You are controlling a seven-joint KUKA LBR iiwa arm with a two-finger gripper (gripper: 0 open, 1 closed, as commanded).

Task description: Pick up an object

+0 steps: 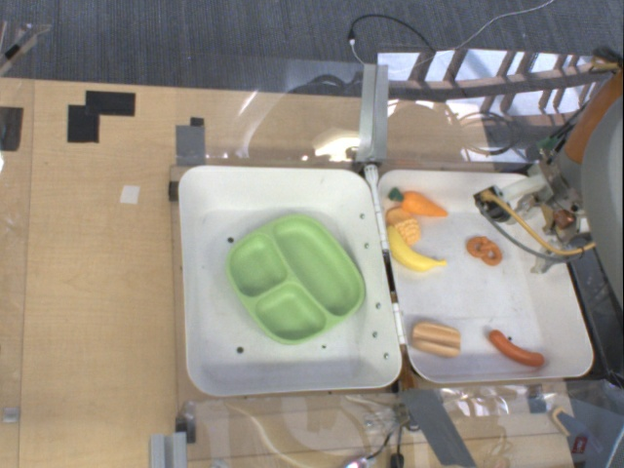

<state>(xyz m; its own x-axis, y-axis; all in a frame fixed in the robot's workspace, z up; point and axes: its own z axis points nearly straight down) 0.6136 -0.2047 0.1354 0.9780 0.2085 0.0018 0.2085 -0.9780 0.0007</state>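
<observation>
The right bin (561,359) holds several toy foods. An orange carrot (421,204) lies at its far left, with a small orange waffle piece (407,231) and a yellow banana (411,253) just below it. A brown pretzel (484,250) sits mid-bin. At the front are a hot dog bun (436,338) and a red sausage (515,349). My gripper (549,220) hangs over the bin's far right side, to the right of the pretzel, with nothing seen in its grasp.
The left bin (210,359) holds a green divided plate (294,277). A metal divider (386,271) runs between the two bins. Cables and a metal frame (487,71) lie behind the right bin. The grey arm (603,178) fills the right edge.
</observation>
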